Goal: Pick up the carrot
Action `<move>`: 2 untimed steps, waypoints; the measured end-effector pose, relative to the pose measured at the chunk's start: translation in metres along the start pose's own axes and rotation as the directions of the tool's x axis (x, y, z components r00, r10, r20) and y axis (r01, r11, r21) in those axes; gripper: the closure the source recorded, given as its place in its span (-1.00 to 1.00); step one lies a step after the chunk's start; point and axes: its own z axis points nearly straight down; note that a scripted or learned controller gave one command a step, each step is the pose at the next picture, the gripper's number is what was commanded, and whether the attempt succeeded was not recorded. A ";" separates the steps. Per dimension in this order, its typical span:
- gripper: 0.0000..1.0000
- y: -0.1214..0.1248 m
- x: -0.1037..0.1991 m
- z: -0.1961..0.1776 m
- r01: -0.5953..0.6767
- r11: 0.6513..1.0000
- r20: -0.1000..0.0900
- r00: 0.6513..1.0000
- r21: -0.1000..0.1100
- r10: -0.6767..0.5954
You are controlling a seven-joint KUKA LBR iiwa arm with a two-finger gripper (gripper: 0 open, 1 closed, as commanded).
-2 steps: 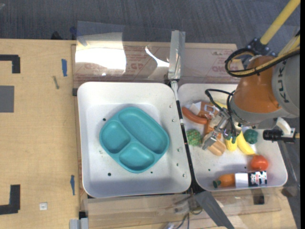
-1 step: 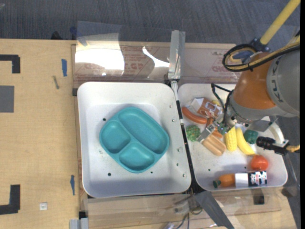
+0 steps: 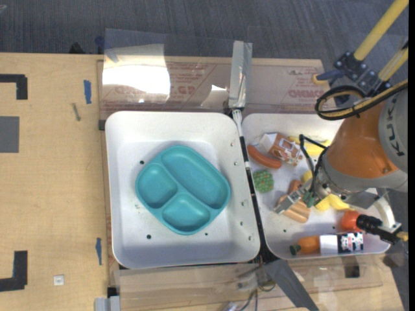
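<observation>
Bottle (image 3: pixel 338 243) — toy clutter crowding carrot (image 3: pixel 307 244)

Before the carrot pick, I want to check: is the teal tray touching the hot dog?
Apart. The camera view shows the teal tray in the left bin, the hot dog in the right.

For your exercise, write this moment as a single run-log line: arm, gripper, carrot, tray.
arm: over right bin | gripper: low among toy food | carrot: at bin's near edge, ungrasped | teal tray: left bin
</observation>
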 end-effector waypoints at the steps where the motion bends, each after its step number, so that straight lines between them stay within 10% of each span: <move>1: 1.00 0.002 -0.004 -0.012 0.000 1.000 0.011 1.000 -0.007 0.000; 2: -1.00 0.002 -0.003 -0.011 0.000 1.000 0.010 1.000 -0.004 0.000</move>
